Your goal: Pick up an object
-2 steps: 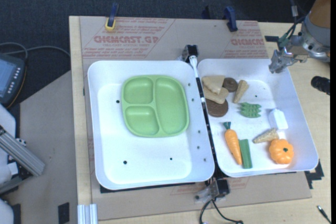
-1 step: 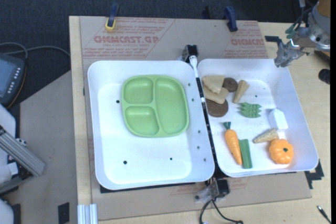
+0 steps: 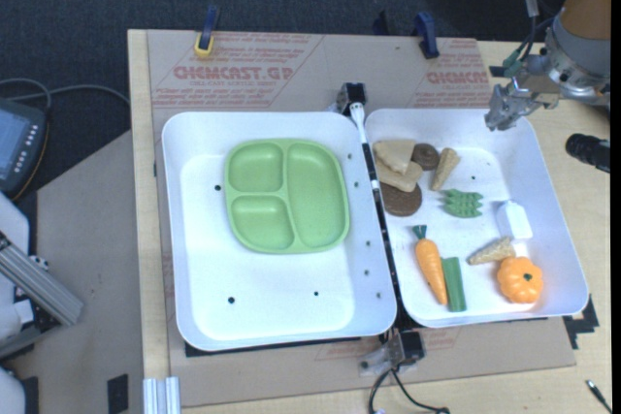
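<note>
Camera view has the gripper [image 3: 505, 114] parked over the right bin's [image 3: 561, 208] top rim, nothing held, can't tell how open; toy food clustered below.

Right bin [image 3: 543, 172] crowded — bare floor along its far edge.

Two white bins [image 3: 184, 208]: one green tray [image 3: 287, 195], roughly nine toy foods [image 3: 432, 271] (some overlapping).

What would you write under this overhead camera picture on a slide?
Robot gripper hovers at the far edge of the right bin of toy food; green divided plate sits in the left bin.
</note>
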`<state>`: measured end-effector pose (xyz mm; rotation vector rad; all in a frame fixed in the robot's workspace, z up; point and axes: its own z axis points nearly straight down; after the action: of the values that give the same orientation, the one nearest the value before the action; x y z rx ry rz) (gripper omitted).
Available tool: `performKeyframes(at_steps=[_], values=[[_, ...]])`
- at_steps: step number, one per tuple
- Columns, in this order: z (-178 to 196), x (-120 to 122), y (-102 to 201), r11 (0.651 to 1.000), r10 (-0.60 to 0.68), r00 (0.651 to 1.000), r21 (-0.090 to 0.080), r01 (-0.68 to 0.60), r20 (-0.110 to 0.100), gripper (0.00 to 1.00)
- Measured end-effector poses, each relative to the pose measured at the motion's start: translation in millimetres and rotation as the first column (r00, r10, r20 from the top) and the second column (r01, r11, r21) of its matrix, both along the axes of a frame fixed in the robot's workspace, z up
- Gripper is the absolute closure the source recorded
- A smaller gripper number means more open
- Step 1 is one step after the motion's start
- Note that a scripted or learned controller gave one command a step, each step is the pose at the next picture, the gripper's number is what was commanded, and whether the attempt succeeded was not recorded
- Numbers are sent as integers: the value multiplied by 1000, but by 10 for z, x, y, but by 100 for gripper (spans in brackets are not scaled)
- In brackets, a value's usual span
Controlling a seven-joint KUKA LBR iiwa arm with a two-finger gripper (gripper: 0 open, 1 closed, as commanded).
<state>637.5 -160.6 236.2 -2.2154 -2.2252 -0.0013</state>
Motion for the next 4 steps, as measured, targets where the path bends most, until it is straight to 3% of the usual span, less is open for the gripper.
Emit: performKeyframes(at_steps=[3,4], values=[[-18,-587,1518,1000,2,1000,1,-2,-3,100],[-50,-627,1538,1000,-3,1000,-1,3,-3,100]])
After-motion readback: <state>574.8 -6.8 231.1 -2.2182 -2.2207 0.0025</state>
